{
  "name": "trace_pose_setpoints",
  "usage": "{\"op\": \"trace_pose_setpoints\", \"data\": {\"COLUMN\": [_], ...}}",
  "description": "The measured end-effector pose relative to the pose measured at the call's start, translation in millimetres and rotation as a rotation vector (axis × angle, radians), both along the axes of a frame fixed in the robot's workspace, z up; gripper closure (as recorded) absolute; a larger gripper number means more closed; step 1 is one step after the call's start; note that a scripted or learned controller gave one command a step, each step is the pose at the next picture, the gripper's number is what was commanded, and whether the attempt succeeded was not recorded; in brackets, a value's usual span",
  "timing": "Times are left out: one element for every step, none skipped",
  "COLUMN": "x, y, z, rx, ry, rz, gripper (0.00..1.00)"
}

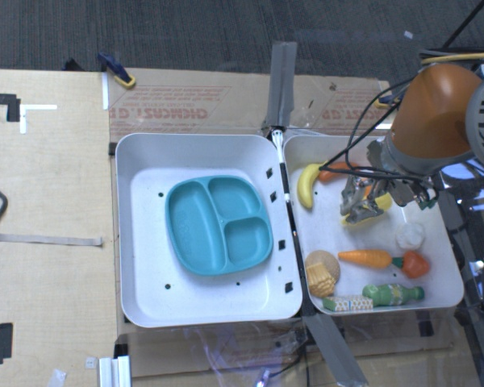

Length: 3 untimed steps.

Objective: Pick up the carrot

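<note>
**Carrot lies below the gripper, long axis across the bin**

The carrot (365,258) is seen resting on the floor of the right bin (440,297), toward its lower half, with its long axis running roughly left to right in the camera view. A round bread-like item (322,270) is placed just to its left and a red tomato-like piece (416,265) just beside its right end; a green bottle (394,294) lies near the bin's lower wall. The gripper (360,202) is held above the upper middle of the same bin, over a small yellow object (373,209), with a banana (308,185) to its left. Whether the gripper is apart or together cannot be told. From the gripper, the carrot lies toward the lower edge of the view, near but apart. A short shift that way is judged necessary, with closure across the carrot's narrow width. The blue divided plate (219,224) sits in the left bin (133,240).
</note>
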<state>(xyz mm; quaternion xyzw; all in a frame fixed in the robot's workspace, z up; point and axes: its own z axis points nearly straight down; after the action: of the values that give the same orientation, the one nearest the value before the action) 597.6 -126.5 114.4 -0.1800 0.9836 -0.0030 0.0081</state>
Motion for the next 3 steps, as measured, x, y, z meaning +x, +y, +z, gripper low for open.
{"op": "trace_pose_setpoints", "data": {"x": [0.0, -15.3, -87.7], "y": [0.1, -36.8, -35.4], "z": [0.0, -20.6, -20.7], "rx": [0.000, 0.005, 0.006], "ry": [0.000, 0.012, 0.010], "rz": [0.000, -0.245, -0.347], "gripper": [0.00, 0.00, 0.00]}}
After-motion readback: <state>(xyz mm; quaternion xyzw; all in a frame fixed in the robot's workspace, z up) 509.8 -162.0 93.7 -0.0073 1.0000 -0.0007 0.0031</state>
